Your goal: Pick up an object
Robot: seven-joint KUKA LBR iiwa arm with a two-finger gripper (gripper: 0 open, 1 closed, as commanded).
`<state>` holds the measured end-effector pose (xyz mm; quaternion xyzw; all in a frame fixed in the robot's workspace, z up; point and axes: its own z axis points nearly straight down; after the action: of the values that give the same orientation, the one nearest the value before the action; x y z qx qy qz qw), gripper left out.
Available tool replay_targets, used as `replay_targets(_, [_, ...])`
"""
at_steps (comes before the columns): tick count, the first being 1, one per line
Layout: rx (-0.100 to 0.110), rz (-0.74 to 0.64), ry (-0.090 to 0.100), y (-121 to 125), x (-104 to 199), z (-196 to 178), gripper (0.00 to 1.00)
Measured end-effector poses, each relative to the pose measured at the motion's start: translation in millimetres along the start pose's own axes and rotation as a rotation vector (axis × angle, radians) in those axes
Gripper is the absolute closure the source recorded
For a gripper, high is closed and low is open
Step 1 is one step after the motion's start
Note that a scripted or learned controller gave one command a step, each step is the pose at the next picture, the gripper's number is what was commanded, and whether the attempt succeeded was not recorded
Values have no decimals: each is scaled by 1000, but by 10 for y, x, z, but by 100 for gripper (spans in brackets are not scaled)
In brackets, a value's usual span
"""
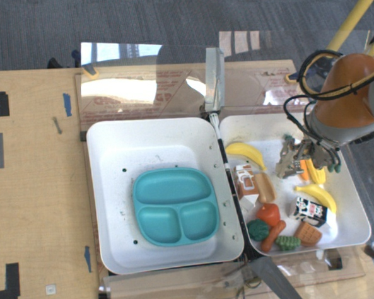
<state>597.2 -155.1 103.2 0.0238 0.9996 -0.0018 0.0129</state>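
Orange carrot piece (308,171) sits under the gripper (301,159) near the right bin (359,220)'s far edge; finger state unclear; descend straight, avoiding the banana (317,194).

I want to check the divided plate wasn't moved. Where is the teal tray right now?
The teal tray lies flat in the left bin, toward its lower middle, across the divider from the toy food in the right bin.

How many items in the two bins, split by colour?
Teal: 1, divided tray in the left bin
Yellow: 2, bananas
Red: 1
Green: 2
Orange/brown: 4
Black-and-white: 1
Total: 11
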Motion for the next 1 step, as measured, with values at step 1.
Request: replay_targets(1, [-3, 58, 8, 316, -643, -937, 100])
